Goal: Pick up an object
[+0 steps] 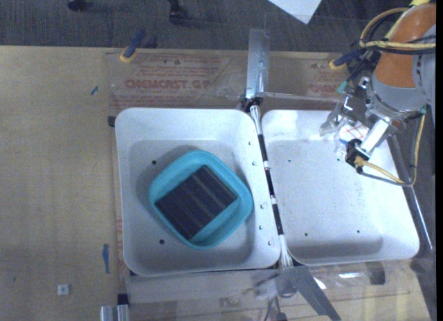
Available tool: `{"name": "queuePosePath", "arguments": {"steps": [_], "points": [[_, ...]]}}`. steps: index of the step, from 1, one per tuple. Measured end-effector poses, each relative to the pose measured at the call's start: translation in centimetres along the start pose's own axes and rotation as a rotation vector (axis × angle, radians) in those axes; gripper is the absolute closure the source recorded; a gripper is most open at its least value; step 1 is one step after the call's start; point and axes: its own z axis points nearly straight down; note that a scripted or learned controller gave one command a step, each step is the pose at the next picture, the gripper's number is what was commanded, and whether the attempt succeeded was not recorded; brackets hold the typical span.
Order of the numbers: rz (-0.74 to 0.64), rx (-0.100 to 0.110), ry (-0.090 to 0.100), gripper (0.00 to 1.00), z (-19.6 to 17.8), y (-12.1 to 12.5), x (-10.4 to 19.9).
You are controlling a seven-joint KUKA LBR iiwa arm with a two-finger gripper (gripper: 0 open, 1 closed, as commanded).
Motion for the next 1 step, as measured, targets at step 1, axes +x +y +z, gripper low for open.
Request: {"name": "queuePosePath", "arguments": {"steps": [1], "points": [[-0.344, 0.000, 0.001, 0.00, -0.81, 1.65, -4.80]]}}
